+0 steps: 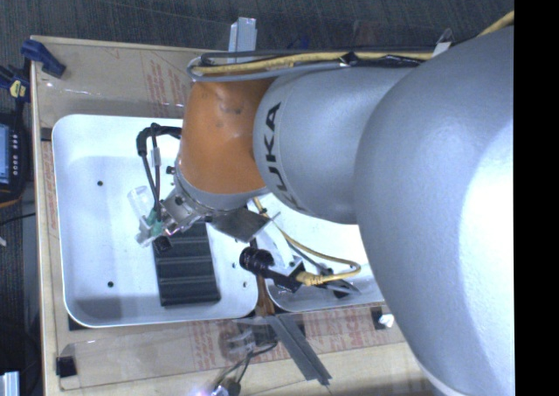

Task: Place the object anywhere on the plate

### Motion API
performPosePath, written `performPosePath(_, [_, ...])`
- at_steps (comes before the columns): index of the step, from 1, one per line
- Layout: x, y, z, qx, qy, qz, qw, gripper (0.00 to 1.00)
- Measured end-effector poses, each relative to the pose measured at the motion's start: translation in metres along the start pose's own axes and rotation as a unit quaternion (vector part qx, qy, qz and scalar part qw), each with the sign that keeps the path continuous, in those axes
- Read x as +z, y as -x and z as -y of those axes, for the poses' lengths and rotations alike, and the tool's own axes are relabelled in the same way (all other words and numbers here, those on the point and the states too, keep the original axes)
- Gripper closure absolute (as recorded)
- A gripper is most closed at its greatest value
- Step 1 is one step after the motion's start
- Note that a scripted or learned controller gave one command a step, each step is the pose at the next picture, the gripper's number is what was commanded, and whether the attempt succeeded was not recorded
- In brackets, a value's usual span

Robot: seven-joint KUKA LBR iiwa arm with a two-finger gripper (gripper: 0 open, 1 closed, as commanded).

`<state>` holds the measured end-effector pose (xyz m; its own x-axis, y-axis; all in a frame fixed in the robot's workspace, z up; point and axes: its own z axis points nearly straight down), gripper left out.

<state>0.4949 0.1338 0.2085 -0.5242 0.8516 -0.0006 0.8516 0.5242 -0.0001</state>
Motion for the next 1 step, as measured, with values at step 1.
performPosePath(1, [0.0516, -0.0406, -0.071, 0.013, -0.003, 0.0, 0.9999, 1.0])
